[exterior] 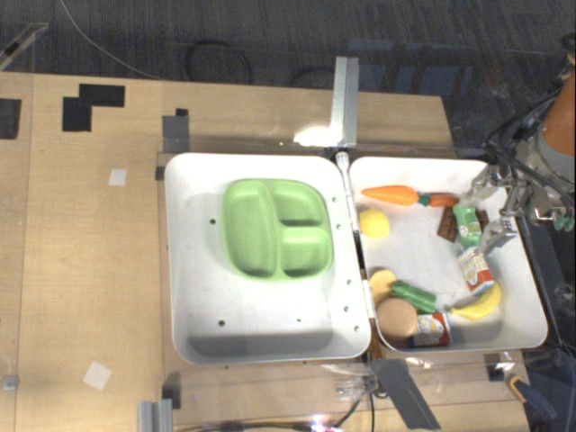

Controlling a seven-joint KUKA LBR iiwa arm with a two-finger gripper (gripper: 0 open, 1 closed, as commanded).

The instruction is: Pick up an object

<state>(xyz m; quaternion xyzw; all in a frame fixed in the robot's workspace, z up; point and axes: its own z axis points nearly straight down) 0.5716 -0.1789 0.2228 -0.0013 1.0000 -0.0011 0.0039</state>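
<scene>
**Desk:** Where does the gripper [500, 207] stand?

**Photographer:** Over the right bin [423, 174], at its far right side, fingers spread and holding nothing, just beside the green carton [467, 224] by the carrot [391, 194].

**Desk:** Best approach?

**Photographer:** Likely descend squarely, straddle the carton alone, clear of the wrapped packet [474, 266] and banana [479, 304] nearer the bin's front, then close.

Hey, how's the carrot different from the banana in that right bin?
The carrot is orange with a darker stub end; the banana is yellow. The carrot is straight and tapered; the banana is curved. The carrot lies along the bin's far side, the banana near its front right corner by the can. Both lie flat in the right bin, away from the gripper.
</scene>
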